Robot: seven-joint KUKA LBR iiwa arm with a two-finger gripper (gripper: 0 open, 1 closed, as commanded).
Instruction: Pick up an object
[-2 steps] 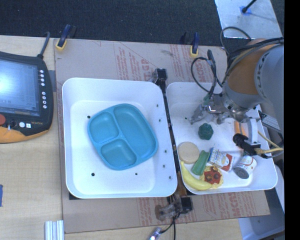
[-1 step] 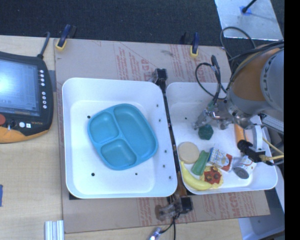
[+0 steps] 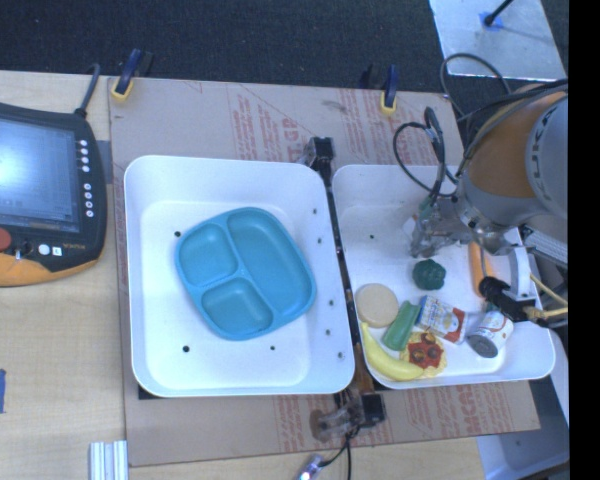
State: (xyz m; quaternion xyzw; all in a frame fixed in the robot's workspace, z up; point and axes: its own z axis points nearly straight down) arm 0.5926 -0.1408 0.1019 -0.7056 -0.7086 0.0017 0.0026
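Observation:
In the right bin [image 3: 380,198] lie several small items: a dark green round piece [image 3: 429,273], a tan round cookie [image 3: 378,304], a green stick [image 3: 401,325], a yellow banana [image 3: 388,360], a red and white packet [image 3: 435,330], a grey can [image 3: 488,334] and an orange carrot [image 3: 476,261]. My gripper [image 3: 432,232] hangs low in this bin, just above the dark green piece. Nothing shows between its fingers.
The left bin [image 3: 150,268] holds a blue divided plate [image 3: 244,272]. A teach pendant [image 3: 40,193] lies on the bench at the far left. Black cables [image 3: 435,143] loop above the right bin. Clamps [image 3: 389,88] sit at the cardboard's far edge.

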